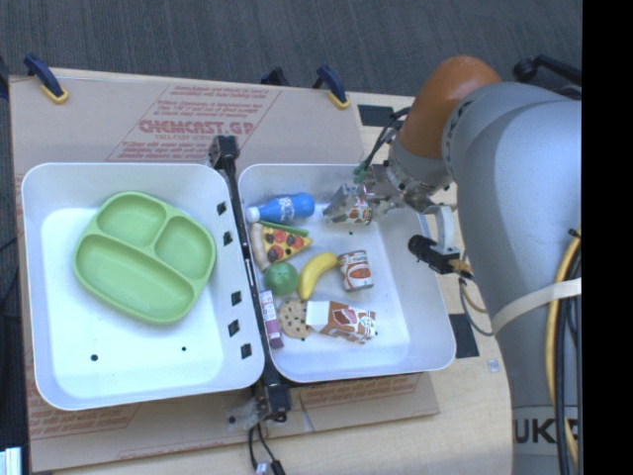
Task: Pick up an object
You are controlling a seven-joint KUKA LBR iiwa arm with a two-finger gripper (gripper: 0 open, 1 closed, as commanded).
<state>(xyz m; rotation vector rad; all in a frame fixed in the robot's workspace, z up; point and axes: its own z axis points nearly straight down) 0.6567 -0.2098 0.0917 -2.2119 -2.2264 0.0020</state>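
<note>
Gripper (348, 209) hangs over the upper part of the right bin (420, 310), with a small brown and white object (356, 214) at its tip; whether the claw is clenched on it or released cannot be told. Below lie a blue bottle (283, 208), pizza slice (278, 240), banana (316, 272), green ball (281, 278), cookie (292, 319), small can (356, 270) and carton (342, 321). A green divided plate (145, 256) sits in the left bin (59, 364)
</note>
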